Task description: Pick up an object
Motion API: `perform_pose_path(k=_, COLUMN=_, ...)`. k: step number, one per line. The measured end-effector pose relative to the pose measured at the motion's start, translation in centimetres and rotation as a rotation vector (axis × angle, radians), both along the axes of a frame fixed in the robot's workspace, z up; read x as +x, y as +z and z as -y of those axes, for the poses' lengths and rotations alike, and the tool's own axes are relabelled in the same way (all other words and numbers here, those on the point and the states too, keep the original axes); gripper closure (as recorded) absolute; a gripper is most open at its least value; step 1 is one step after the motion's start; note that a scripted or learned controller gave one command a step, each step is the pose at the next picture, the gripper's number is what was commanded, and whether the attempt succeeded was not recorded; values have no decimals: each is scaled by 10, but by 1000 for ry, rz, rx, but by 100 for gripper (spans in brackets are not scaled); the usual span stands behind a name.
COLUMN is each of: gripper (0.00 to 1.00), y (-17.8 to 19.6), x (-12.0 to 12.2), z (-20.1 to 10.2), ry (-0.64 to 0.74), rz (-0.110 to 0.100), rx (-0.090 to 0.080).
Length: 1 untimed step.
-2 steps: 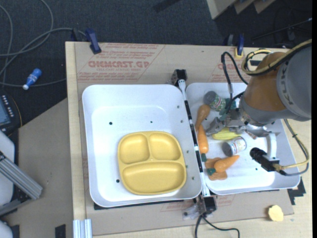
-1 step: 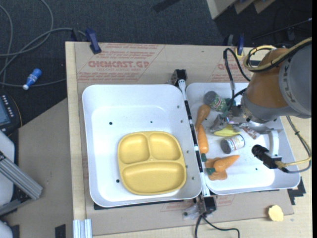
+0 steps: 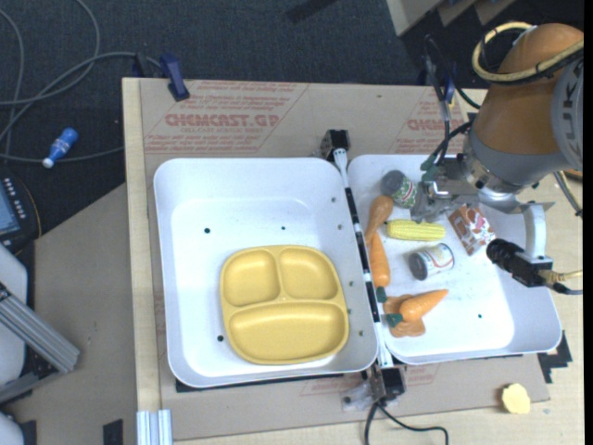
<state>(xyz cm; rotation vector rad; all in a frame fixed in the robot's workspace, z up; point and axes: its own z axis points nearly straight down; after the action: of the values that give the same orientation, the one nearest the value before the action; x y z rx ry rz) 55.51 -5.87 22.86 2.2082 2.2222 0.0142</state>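
Gripper (image 3: 428, 202) hovered low in right white bin (image 3: 519, 336), above yellow plastic corn cob (image 3: 416, 231), beside small green-labelled can (image 3: 400, 189). Finger state: cannot tell. Risk: crowded toys, so fingers could nudge corn or can aside and miss.

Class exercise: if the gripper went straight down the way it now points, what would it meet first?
Probably the corn cob, lying just under the gripper in the right bin. Depth is unclear from this slanted view, so it could instead reach the small can beside it.
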Motion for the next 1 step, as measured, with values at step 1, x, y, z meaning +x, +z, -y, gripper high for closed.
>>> perform_pose_path(k=1, gripper=0, y=-8, x=-2, z=3, ry=-6, rz=-13, rx=0)
